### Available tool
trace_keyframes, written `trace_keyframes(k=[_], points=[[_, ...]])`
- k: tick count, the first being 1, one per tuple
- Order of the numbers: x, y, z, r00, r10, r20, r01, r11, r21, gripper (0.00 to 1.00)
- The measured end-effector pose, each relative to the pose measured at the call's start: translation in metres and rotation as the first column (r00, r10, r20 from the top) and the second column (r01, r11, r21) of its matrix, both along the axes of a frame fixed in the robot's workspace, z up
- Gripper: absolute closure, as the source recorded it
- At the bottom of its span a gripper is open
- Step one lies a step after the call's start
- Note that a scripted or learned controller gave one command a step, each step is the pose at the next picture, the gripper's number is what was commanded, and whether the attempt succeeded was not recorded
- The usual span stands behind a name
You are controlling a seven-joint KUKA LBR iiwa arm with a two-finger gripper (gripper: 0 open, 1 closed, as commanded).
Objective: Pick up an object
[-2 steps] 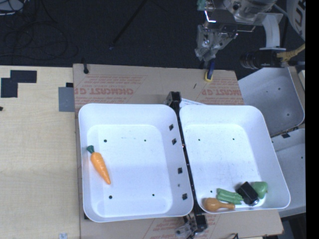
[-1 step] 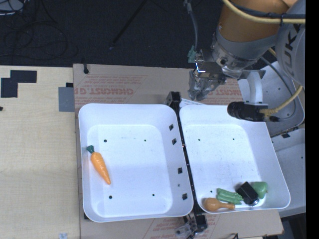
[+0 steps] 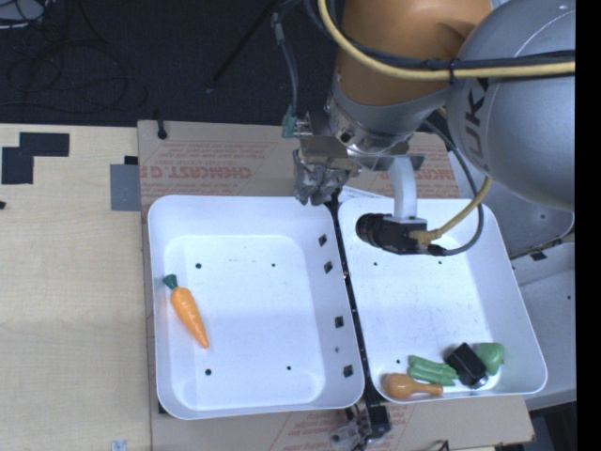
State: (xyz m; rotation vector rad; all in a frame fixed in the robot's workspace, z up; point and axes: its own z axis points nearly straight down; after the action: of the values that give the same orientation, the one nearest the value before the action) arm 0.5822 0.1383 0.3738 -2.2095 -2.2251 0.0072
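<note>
I see an orange toy carrot [image 3: 189, 316] with a green top lying flat at the left side of the left bin [image 3: 239, 395], tip pointing lower right. In the right bin's [image 3: 512, 289] lower right corner sit a green bean pod [image 3: 430, 369], an orange-tan pear shape [image 3: 410, 386], a black block [image 3: 466, 364] and a green piece [image 3: 491, 353], clustered and touching.

One camera is looking down at a slant on both bins [image 3: 239, 219], the arm [image 3: 507, 83] entering from 3 o'clock.

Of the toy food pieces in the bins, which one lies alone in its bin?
The orange carrot, by the left wall of the left bin. The other pieces sit clustered in the right bin's near corner.
</note>
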Motion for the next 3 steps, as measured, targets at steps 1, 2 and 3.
trace_keyframes(k=[1, 2, 3], points=[[-0.017, 0.066, 0.027, 1.000, 0.001, 0.006, -0.001, 1.000, 0.001, 1.00], [0.038, 0.063, 0.173, 1.000, -0.003, 0.021, 0.003, 1.000, 0.002, 1.00], [0.049, 0.073, 0.163, 1.000, -0.002, 0.004, 0.002, 1.000, -0.003, 1.00]])
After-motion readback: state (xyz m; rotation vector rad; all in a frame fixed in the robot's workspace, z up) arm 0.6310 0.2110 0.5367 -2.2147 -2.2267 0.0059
